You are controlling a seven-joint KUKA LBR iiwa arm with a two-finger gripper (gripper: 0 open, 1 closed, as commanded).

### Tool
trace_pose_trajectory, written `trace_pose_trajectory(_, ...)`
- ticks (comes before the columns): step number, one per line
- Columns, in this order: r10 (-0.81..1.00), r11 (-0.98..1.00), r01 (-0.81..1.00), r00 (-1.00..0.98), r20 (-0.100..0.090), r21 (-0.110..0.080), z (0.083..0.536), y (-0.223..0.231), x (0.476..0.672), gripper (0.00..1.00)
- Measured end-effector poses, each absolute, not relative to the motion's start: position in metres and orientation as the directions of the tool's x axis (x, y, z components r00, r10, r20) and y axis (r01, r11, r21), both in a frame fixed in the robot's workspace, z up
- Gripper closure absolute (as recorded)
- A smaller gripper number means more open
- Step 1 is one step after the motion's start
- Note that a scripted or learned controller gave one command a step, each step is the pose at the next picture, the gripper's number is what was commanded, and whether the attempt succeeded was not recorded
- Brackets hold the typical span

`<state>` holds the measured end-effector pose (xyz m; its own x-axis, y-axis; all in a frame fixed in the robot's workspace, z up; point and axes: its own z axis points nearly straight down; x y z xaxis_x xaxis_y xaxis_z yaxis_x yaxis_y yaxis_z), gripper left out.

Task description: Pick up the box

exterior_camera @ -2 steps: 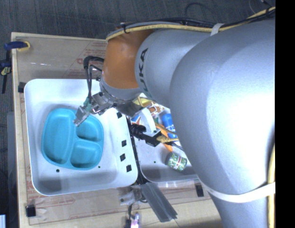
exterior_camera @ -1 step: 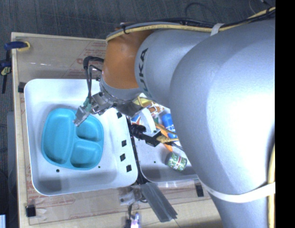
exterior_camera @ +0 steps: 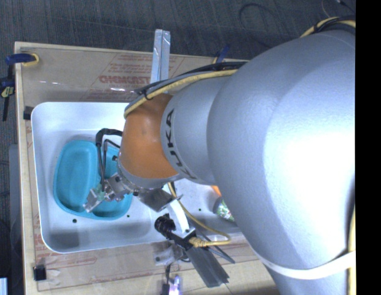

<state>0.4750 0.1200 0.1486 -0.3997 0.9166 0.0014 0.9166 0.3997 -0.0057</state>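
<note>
A light blue, rounded box [exterior_camera: 77, 176] lies in the left white bin [exterior_camera: 43, 165], toward its left side. My gripper [exterior_camera: 95, 200] reaches down from the orange wrist band [exterior_camera: 144, 143] and sits at the box's lower right edge, touching or just above it. The arm hides most of the gripper and the box's right part.
The grey arm [exterior_camera: 276, 146] covers the right bin and the middle of the bench. A small orange thing [exterior_camera: 216, 191] and a greenish thing [exterior_camera: 224, 212] peek out under the arm. A metal post [exterior_camera: 160, 57] stands behind the bins. Blue clamps [exterior_camera: 18, 59] grip the bench's left corner.
</note>
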Motion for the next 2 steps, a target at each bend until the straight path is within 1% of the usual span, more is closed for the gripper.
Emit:
trace_pose_trajectory(1, 0.905, 0.426, 0.904, -0.426, 0.000, 0.009, 0.095, 0.110, 0.479, 0.00)
trace_pose_trajectory(2, 0.925, 0.381, 0.925, -0.381, 0.000, -0.002, 0.191, 0.037, 0.477, 0.00)
